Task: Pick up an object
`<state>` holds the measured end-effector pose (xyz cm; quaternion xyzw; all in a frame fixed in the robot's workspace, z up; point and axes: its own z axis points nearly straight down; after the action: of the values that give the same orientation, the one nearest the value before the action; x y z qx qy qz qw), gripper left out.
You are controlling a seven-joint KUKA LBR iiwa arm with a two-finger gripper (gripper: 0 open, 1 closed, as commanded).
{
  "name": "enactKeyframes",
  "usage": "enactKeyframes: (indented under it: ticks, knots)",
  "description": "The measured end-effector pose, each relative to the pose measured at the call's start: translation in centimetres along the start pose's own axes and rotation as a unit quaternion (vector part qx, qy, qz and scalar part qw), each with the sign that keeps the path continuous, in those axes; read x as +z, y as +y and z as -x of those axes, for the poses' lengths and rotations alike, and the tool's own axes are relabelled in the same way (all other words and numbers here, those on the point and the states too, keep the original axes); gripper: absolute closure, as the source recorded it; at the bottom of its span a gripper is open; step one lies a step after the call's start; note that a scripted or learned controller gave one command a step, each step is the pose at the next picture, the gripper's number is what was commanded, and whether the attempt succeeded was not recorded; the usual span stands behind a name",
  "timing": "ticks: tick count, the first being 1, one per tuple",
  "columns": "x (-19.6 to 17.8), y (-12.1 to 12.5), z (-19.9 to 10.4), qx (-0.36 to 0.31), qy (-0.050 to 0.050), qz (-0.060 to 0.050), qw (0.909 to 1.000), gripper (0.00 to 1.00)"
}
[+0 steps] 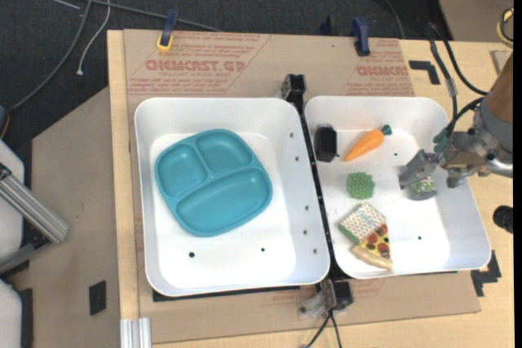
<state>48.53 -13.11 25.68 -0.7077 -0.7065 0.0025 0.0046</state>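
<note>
The gripper is sitting low in the right bin near the broccoli and carrot, can't tell if it's gripping anything.

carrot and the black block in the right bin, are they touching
Apart. The camera view shows a strip of white bin floor between the carrot and the black block.

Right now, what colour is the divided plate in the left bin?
Teal-blue plate, plain with no pattern; camera view.
</note>
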Motion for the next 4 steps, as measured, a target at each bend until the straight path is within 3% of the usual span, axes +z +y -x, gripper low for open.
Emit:
enactKeyframes:
  ticks: [1, 4]
  knots:
    - [-0.4, 0.2, 0.0, -0.001, -0.001, 0.004, 1.0000, 0.00]
    - [13.3, 1.5, 1.1, -0.001, 0.000, 0.002, 1.0000, 0.00]
